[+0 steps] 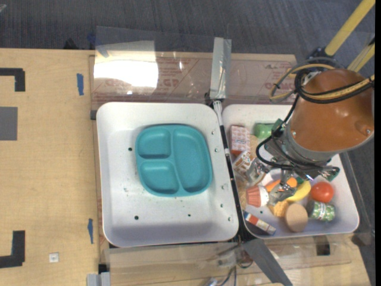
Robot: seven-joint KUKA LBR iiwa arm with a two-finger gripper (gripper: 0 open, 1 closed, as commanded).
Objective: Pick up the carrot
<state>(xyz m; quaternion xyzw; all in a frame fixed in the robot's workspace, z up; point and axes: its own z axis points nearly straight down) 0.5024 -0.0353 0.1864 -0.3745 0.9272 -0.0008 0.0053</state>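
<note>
Divided tray (174, 159) in left bin (113, 177)

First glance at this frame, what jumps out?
The arm's big orange band dominates the right side, hanging over the right bin, which is crowded with toy food: a red tomato, a yellow banana, a beige egg. In the left bin sits a teal divided plate.
</note>
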